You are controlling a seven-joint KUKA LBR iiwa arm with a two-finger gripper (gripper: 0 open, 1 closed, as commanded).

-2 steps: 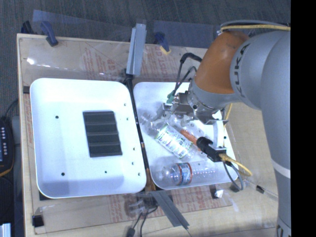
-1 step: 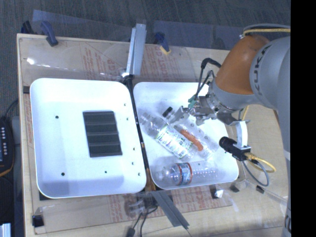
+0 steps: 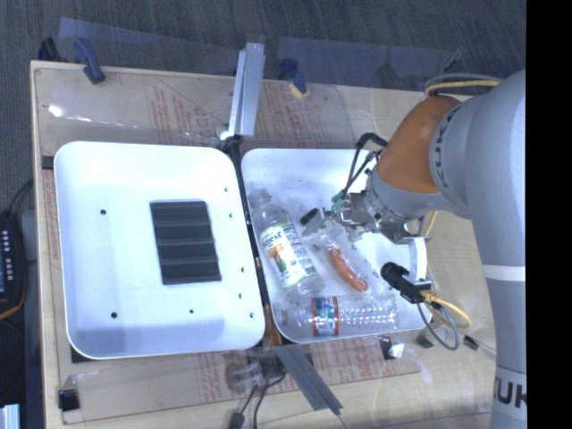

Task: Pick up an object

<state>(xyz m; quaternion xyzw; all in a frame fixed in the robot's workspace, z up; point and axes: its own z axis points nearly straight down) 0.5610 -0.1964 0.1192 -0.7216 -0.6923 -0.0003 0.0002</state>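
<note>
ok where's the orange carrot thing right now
In the right bin, the carrot lies just below the gripper, right of the labelled bottle.

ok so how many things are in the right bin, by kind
clear plastic bottles: 2, one with a green and white label, one with a red and blue label
orange carrot-like item: 1
small black object: 1
total: 4

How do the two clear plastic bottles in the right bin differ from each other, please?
The upper bottle has a white and green label and runs along the bin's left wall. The lower bottle has a red and blue label and lies across the bottom edge, crosswise to the upper bottle. Both are clear and lying down.
</note>
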